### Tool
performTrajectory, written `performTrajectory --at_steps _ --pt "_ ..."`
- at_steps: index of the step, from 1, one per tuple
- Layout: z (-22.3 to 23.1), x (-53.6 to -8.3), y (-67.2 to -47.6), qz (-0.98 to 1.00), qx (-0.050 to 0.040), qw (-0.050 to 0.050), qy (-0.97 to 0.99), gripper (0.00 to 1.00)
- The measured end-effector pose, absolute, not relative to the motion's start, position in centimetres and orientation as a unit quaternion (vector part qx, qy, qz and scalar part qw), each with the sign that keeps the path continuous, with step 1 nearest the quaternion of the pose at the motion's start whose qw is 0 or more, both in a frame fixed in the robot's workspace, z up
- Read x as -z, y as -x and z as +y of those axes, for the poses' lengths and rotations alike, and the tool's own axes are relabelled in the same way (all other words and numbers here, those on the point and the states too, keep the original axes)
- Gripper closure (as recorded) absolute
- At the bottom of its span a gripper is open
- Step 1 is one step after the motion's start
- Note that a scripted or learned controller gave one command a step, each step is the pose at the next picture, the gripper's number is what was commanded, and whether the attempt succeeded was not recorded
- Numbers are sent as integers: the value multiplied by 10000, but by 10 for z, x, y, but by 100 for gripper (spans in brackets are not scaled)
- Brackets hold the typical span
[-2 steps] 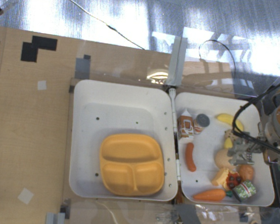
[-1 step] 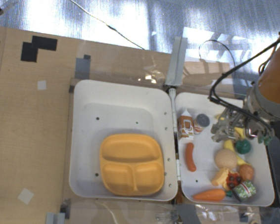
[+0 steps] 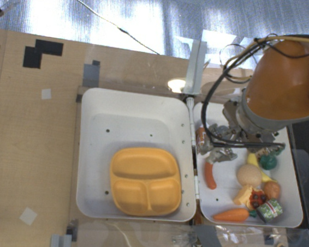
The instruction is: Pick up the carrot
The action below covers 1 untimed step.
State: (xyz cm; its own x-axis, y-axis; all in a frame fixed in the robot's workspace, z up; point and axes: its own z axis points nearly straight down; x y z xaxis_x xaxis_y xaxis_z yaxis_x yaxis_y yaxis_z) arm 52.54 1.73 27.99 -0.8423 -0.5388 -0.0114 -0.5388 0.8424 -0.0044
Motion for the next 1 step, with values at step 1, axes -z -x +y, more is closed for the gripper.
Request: performTrajectory --at_steps 1 --pt "-25 -306 -608 8558 21 57 5172 100"
